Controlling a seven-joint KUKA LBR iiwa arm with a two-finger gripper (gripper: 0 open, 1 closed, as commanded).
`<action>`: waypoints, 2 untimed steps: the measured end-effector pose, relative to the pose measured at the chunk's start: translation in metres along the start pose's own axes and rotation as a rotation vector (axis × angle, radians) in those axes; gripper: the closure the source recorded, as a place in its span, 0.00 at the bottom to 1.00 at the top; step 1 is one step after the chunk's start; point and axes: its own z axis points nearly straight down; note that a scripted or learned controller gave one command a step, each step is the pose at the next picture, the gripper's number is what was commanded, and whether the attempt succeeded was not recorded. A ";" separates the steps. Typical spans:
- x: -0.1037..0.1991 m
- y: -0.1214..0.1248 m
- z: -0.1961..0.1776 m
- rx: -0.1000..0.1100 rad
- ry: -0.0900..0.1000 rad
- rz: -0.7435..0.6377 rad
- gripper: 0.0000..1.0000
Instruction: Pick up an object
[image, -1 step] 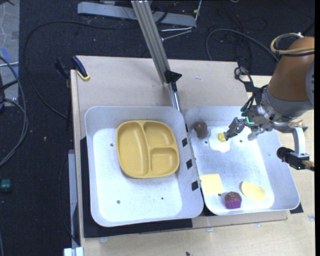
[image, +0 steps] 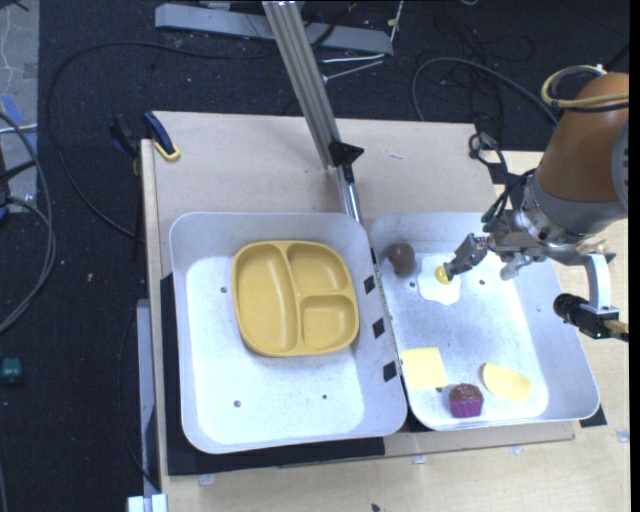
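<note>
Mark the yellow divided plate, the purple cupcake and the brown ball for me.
yellow divided plate (image: 268, 290): camera view, floor of its large left compartment.
purple cupcake (image: 465, 400): camera view, middle of its top.
brown ball (image: 401, 257): camera view, centre of its upper surface.

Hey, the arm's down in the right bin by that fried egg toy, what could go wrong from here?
1. The gripper sits at the edge of the flat fried egg; its fingers may slide over it and come up with nothing.
2. The brown ball lies close by near the bin wall; a sideways move could knock it rolling.
</note>
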 end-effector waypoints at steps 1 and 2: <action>0.008 -0.003 0.047 0.004 0.000 0.002 0.00; 0.002 -0.011 0.098 0.004 0.000 0.003 0.00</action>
